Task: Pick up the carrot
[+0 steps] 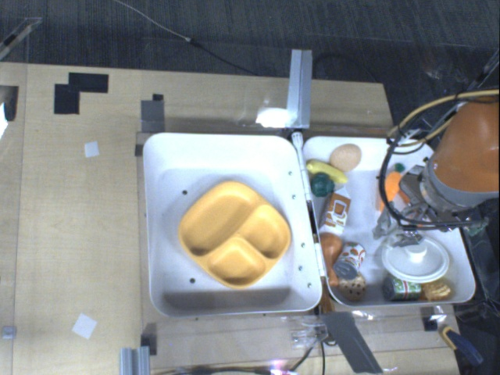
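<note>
The carrot point(390, 187), orange, is seen in the right bin point(367, 170) near its far right side, lying partly hidden beneath the arm's wrist.

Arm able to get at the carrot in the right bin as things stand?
Probably yes. The carrot lies in the right bin just beside the pincer, with nothing on its visible part. The arm's own wrist and cables hide the rest of it, so its far side is unclear.
</note>
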Tool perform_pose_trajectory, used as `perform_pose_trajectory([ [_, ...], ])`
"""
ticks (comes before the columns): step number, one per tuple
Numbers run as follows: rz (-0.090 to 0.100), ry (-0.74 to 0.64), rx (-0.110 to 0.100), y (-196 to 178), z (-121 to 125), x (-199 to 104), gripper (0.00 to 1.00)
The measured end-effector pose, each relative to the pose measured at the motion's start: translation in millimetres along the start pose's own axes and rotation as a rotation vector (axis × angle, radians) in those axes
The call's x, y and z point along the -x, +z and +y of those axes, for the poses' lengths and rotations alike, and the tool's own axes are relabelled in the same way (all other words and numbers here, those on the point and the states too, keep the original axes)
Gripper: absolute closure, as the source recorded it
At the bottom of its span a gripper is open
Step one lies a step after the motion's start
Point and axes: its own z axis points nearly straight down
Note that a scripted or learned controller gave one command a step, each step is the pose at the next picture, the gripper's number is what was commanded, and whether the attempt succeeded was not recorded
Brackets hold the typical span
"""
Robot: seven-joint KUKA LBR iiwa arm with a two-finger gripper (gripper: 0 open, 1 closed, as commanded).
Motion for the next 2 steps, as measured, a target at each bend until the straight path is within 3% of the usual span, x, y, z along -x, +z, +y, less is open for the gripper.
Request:
perform_pose_trajectory([
  [1,0.001,-0.36,0.002,20,-47,-19,1.0],
  [2,-0.023,-0.373,-0.01,13,-43,-5,0.0],
])
